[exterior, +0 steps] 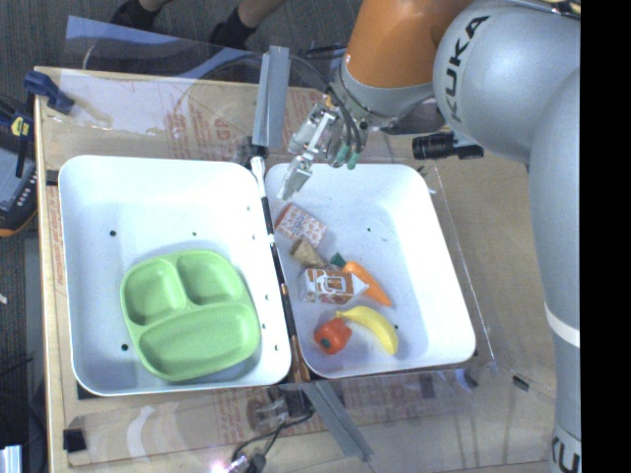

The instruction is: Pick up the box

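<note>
Here we see the gripper [296,177] hanging over the far left corner of the right bin [434,264], with nothing between its fingers; how wide they stand we cannot tell. The box [330,285] lies well apart from it, nearer us, in the bin's middle. It is one small carton, orange and white, lying flat. Around it we count one carrot [368,281], one banana [373,327], one red pepper [333,336] and one patterned packet [301,228]. The left bin [89,205] bears one green tray [192,313].
</note>
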You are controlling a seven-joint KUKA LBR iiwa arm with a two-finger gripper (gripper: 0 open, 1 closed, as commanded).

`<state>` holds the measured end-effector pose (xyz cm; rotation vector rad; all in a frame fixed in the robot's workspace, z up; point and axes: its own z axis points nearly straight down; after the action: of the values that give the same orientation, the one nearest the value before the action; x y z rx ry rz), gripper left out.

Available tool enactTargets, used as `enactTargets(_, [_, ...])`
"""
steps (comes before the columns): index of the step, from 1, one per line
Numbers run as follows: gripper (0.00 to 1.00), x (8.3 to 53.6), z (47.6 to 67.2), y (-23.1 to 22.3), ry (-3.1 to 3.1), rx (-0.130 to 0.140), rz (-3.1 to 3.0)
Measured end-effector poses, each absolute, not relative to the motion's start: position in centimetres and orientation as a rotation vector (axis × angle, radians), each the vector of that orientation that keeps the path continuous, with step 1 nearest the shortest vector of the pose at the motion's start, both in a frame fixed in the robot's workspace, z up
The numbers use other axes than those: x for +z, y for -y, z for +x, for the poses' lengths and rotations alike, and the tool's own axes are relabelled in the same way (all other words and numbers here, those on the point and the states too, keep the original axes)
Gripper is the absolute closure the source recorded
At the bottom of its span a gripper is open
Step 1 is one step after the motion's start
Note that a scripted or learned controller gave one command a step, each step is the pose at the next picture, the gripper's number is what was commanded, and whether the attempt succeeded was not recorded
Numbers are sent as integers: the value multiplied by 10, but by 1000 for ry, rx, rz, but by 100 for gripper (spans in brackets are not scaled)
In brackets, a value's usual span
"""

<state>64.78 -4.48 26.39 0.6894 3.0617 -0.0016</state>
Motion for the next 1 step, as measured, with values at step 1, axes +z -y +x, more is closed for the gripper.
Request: enactTargets(1, [0,135,597,99,-3048,-2,769])
